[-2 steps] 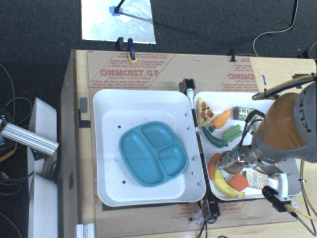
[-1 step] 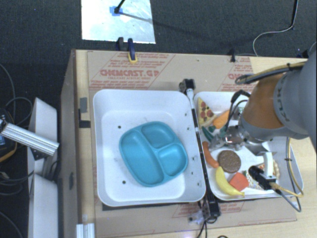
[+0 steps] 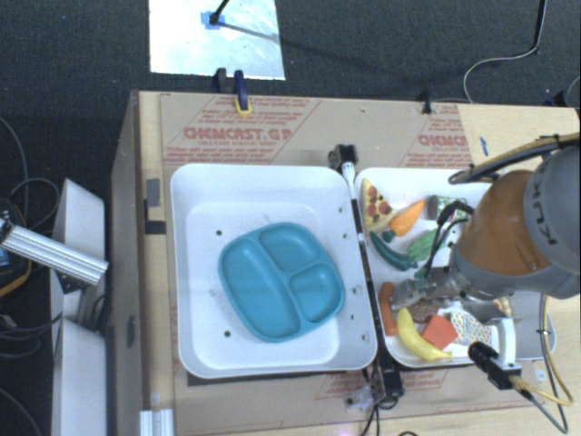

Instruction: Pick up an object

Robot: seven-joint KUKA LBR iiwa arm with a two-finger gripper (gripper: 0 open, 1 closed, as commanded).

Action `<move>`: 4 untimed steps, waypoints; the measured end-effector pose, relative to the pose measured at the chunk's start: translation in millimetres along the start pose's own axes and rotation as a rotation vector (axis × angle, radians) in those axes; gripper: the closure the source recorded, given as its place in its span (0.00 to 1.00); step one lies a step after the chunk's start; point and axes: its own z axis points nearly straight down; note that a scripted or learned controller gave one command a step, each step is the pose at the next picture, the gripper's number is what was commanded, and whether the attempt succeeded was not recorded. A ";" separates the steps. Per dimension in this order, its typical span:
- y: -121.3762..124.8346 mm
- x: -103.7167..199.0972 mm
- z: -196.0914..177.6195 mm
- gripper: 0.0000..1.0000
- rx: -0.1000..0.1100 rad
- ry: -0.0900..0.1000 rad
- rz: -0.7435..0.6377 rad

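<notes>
Blue tray: one, left bin; one banana, one carrot right; fingers state unclear.

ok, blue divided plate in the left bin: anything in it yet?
Empty. The blue divided plate lies flat in the left bin with all its compartments bare; the toy food sits in the right bin.
</notes>
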 end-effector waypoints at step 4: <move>0.0 7.5 -3.2 0.00 -0.001 -0.003 0.001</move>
